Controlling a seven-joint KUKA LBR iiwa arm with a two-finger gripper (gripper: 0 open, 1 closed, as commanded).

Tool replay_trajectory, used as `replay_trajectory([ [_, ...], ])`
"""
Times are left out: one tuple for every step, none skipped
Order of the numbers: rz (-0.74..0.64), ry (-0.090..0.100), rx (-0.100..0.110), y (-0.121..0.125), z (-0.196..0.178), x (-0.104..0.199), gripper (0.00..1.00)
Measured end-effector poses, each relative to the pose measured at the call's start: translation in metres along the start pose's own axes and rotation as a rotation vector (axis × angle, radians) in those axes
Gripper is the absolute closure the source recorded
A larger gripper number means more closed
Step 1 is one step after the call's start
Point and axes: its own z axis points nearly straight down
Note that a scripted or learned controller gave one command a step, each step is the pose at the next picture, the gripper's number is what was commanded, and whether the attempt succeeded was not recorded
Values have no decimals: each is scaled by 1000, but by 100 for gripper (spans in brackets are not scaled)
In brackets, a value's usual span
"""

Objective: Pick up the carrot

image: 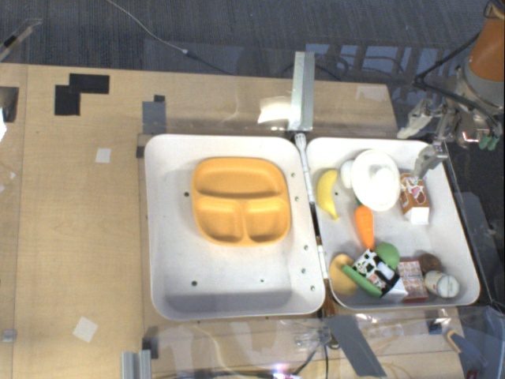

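My arm [489,50] reaches in at the upper right of the desk [71,235], its orange band just inside the picture's edge. My fingers [430,158] hang over the top right corner of the right bin [467,247], near its rim; whether they are spread or pressed together I cannot tell from this angle, and nothing shows between them.

The carrot [364,226] lies in the middle of the right bin, pointing roughly up and down the picture, well apart from my fingers. Its upper end sits just below a white cup [375,178], which stands near the bin's top. A banana [327,193] lies just left of the carrot, along the bin's left wall. To the right of the cup a small brown and white carton [413,197] rests close to my fingers.

Below the carrot the bin is crowded: a green round thing [387,254], a black and white patterned item [372,270] touching it, a yellow thing [341,268] at the lower left, a small pink packet [412,277], and a round tin [443,285] in the lower right corner.

The left bin [170,235] holds an orange tray [240,200] with three compartments, lying flat near the middle. A metal post [302,89] stands upright behind the seam where the two bins meet.
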Motion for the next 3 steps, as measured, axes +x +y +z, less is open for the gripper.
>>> replay_trajectory([
  [-152, 2, -4, 68, 61, 30, 0],
  [-328, -4, 0, 75, 152, 39, 0],
  [-118, -12, 2, 45, 157, 115, 0],
])
